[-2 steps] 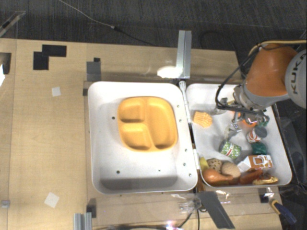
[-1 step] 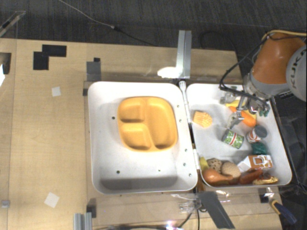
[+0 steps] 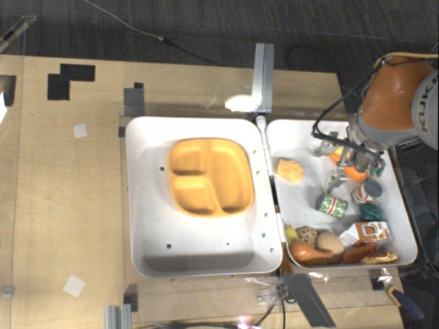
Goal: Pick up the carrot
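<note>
Gripper sits low over the carrot near the right bin's far wall, grip state unclear, lift not yet done.

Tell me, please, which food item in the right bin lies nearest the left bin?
The yellow corn cob, alone by the divider; the other items cluster farther right or along the near wall.

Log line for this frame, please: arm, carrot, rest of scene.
arm: gripper low in right bin | carrot: orange piece at fingertips, grasp unclear | left bin: yellow tray
</note>
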Motion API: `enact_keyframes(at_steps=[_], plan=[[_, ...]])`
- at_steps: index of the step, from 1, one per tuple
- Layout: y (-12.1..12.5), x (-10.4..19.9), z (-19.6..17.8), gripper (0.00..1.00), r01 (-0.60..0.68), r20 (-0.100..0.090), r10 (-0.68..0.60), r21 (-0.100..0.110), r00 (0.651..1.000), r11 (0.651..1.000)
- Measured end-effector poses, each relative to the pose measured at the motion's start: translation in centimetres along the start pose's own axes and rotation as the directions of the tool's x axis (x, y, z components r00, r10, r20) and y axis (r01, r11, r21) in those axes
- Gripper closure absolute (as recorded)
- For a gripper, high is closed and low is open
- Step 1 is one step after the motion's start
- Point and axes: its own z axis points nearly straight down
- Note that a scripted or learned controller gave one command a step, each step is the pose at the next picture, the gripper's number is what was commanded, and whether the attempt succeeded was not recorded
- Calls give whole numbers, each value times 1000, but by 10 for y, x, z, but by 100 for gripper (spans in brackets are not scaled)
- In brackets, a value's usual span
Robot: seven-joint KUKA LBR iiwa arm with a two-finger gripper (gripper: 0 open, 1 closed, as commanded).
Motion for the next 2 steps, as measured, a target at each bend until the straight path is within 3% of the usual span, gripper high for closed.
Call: enact_keyframes(at_steps=[1, 2], plan=[[1, -4, -14, 100, 4, 10, -4, 1, 1000, 1000], [2, -7, -28, 100, 7, 22, -8, 3, 1000, 1000]])
